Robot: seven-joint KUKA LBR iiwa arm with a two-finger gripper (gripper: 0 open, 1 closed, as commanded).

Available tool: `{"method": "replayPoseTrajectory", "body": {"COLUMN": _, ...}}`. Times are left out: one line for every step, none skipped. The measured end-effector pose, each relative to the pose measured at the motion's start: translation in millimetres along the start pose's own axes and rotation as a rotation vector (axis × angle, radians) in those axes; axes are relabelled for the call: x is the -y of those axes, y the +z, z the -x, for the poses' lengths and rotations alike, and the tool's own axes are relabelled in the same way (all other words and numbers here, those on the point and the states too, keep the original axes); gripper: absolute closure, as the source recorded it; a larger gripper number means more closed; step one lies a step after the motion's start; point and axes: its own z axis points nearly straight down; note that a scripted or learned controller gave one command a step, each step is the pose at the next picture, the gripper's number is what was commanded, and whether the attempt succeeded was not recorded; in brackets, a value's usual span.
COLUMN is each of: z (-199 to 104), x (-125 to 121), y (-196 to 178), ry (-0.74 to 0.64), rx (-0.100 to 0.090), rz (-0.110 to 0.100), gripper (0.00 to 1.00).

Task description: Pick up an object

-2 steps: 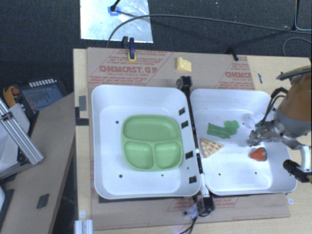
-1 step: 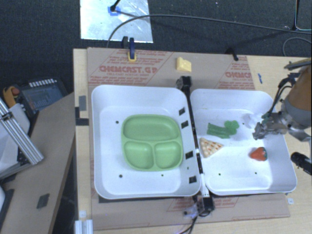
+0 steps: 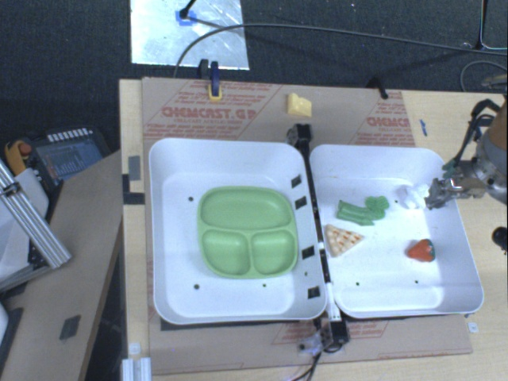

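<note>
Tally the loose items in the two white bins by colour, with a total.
Green: 2 (divided plate, broccoli-like piece)
Red: 1 (strawberry-like piece)
Tan: 1 (pizza slice)
White: 1 (small item)
Total: 5

Dark carpet (image 3: 63, 38) surrounds the wooden bench (image 3: 131, 133)

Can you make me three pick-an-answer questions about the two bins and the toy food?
1. Where is the green plate?
A. left bin
B. right bin
C. on the floor

2. What colour is the toy beside the pizza slice, nearest the right bin's right wall?
A. blue
B. red
C. black

3. Is the pincer touching the pizza slice?
A. yes
B. no, it is apart, over the right bin's far right side

Answers: A, the plate lies in the left bin; B, the strawberry is red; B, bare bin floor lies between them.
</note>
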Motion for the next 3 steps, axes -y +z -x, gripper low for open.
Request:
{"method": "replayPoseTrajectory", "body": {"z": -6, "x": -10, "y": -52, "ry": -0.001, "rx": 0.0, "rz": 0.0, "gripper": 1.0}}
{"method": "replayPoseTrajectory", "body": {"z": -6, "x": -12, "y": -76, "ry": 0.0, "rx": -0.001, "rz": -0.003, "gripper": 1.0}}
{"method": "replayPoseTrajectory", "body": {"z": -54, "x": -16, "y": -78, "ry": -0.004, "rx": -0.004, "rz": -0.005, "gripper": 1.0}}
